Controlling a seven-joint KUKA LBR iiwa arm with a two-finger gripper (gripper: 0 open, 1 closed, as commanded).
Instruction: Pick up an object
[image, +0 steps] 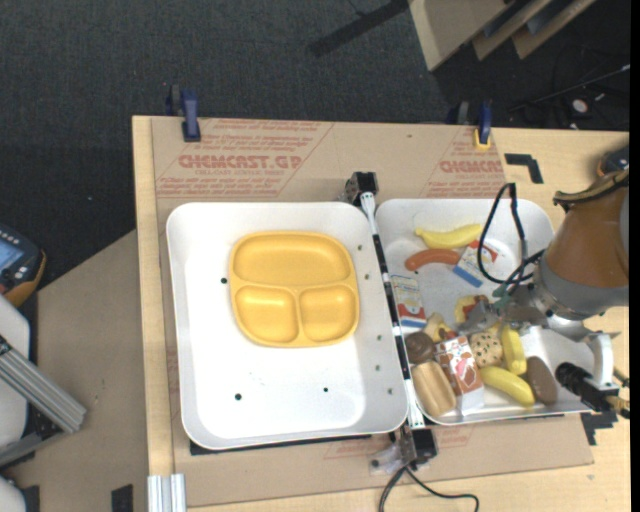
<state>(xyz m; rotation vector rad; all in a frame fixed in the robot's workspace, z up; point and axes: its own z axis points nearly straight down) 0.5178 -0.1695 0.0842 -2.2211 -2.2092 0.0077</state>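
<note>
Gripper (487, 312) state: can't tell (arm hides it). Take the banana (506, 383) mid-body; it's light, slick, curved.

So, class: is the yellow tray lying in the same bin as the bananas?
No. The yellow tray lies in the left bin, while the bananas are in the right bin among the other toy food.

Arm (590, 250) cut off at right edge; tool (483, 312) fingers too blurred to judge.
</note>
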